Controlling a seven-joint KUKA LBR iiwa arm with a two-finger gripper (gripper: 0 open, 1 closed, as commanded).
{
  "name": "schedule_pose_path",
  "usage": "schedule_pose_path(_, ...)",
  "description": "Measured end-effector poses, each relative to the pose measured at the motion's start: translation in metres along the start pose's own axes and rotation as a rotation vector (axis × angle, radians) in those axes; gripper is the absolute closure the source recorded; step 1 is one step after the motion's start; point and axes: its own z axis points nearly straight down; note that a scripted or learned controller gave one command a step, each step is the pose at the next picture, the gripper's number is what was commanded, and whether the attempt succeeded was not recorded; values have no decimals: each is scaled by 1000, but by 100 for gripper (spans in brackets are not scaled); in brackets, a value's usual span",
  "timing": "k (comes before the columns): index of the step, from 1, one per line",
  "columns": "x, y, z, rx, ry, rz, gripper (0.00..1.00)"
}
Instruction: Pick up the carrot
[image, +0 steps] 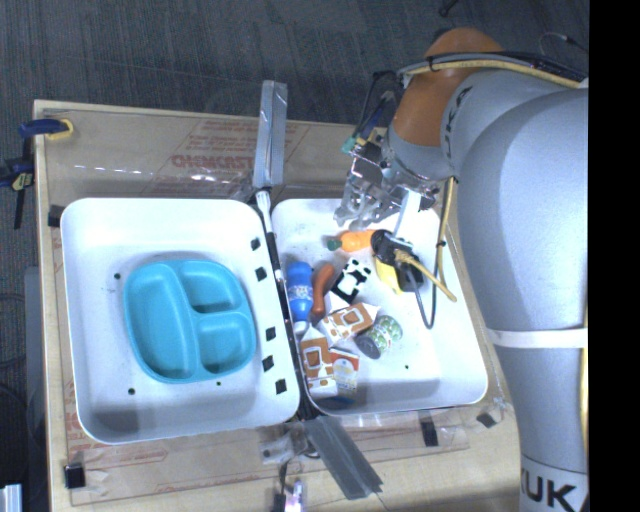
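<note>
One carrot (354, 240) lies just at 6 o'clock of the gripper (362, 208); its spread cannot be told

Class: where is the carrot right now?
In the camera view, the carrot lies in the right-hand bin's far part, beside the gripper, up-right of the blue bottle.

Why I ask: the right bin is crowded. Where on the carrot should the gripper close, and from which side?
Probably the orange middle of the carrot, from straight above, closing across its narrow width. It lies flat near the far end of the right bin, green tip toward the left bin, with a checkered block close on its near side.
</note>
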Motion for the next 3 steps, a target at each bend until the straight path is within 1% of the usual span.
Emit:
schedule_pose_path(1,0,0,0,1,0,0,0)
schedule_pose_path(2,-54,28,105,2,-1,135,0)
schedule_pose_path(3,-52,26,97,10,-2,128,100)
